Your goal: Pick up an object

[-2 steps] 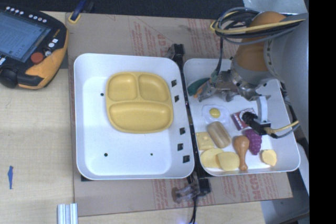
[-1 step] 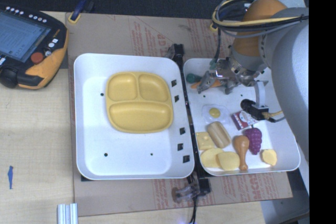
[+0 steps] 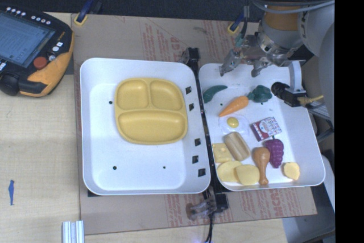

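Orange carrot at 6 o'clock below gripper, jaws spread wide w/ nothing between, prob. poised to descend.

Two white bins, one yellow tray, one carrot

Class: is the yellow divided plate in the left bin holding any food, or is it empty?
Empty. The plate shows bare yellow in all three compartments; the toy food lies in the right bin.

Bench with two white bins
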You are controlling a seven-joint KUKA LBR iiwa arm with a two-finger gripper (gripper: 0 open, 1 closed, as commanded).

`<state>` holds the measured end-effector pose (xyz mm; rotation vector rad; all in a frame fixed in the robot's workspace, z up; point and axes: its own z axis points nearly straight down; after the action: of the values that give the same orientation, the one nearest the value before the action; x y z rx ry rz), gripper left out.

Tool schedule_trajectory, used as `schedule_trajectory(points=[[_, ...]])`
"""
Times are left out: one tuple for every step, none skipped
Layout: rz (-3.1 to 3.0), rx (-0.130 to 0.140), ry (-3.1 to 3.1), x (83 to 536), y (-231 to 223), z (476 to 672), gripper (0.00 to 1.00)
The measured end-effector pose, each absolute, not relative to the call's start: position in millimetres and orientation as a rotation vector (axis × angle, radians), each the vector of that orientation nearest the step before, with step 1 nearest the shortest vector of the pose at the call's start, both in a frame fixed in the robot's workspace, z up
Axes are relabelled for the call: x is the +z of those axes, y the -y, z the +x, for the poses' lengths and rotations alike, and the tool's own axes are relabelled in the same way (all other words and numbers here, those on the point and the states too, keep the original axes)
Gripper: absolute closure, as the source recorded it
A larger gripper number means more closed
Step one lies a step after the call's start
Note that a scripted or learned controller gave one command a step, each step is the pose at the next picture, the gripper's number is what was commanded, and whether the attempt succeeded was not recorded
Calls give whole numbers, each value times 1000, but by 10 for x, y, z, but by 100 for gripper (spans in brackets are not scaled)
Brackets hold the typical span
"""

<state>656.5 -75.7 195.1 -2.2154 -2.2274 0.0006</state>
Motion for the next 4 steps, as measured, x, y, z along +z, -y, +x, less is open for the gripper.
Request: schedule_trajectory(points=[[-2214,14,2217,1152,1055,6118,0],[-2211,9,2226,929,993,6572,0],[-2212,12,2217,913,920,5682,0],[-2217,0,2227,924,959,6053,0]])
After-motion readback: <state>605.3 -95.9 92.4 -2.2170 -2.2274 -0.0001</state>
